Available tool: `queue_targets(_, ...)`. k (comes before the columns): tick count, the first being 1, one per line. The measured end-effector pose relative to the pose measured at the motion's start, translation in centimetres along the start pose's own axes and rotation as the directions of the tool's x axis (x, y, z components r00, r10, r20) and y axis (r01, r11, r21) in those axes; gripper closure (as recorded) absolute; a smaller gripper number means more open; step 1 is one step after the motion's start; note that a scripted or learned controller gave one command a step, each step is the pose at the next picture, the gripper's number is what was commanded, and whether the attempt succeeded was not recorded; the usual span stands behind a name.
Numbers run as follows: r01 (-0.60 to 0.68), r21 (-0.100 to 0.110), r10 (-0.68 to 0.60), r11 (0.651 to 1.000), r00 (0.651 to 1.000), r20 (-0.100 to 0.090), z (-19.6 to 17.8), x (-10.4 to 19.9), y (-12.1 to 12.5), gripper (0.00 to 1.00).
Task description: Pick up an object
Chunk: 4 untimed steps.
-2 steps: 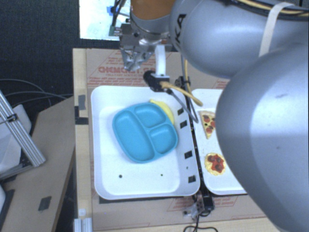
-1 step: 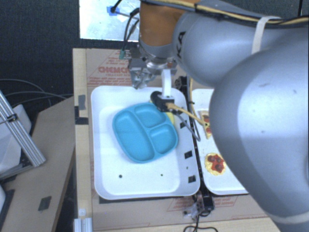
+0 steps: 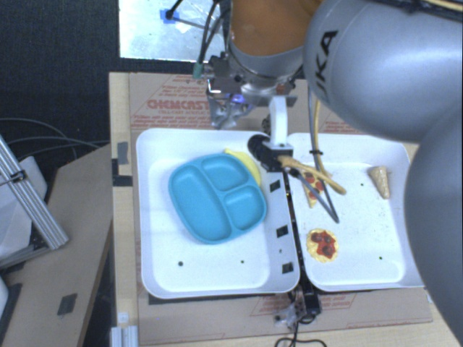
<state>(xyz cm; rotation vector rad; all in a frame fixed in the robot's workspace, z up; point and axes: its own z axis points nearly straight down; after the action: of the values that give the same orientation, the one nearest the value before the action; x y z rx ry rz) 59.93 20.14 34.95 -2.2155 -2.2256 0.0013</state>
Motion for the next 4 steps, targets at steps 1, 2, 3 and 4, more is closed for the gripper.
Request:
queue_targets(1, 0.0, -0.004, 0.0, 1.0, 1.0, -0.001, 0.1, 0.0, 0.2, 0.0)
queue_targets(2, 0.0, -0.003, 0.0, 1.0, 1.0, -0.001, 1.0, 3.4, -1.1, 0.0)
queue_targets(3, 0.0, -0.001, 0.0, 1.0, 1.0, 0.0, -4.3, 3.3, -6.2, 0.0)
queue_targets(4, 0.005, -0.005, -0.005, 1.0, 1.0, -0.002, -5.4, 3.4, -6.1, 1.0)
